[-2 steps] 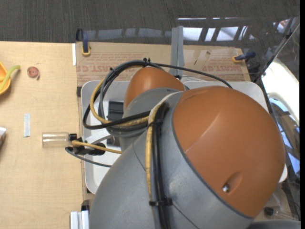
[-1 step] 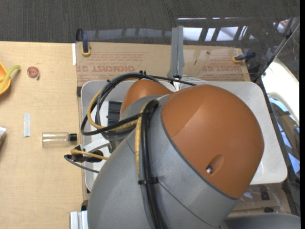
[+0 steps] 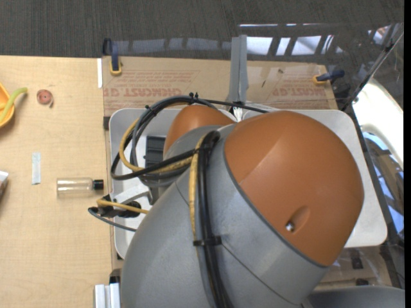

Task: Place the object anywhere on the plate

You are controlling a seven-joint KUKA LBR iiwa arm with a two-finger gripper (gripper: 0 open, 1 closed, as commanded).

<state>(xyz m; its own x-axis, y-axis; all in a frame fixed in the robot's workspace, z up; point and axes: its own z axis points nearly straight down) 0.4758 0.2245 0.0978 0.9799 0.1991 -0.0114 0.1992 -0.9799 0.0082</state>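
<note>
Light wood desk (image 3: 58,249) runs along the left w/ a few small bits on it: clear bottle w/ black cap (image 3: 78,185) lying on its side near the white bin (image 3: 119,126), small pale strip (image 3: 36,169) left of it, round reddish disc (image 3: 43,97) further back, orange-yellow item (image 3: 6,104) at the left edge. Brown cardboard sheet (image 3: 173,85) lies behind the bin, clamped at its corners.

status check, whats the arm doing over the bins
Arm low over the bins, blocking them. Plate and object hidden. Clear bottle on bench, left.
</note>
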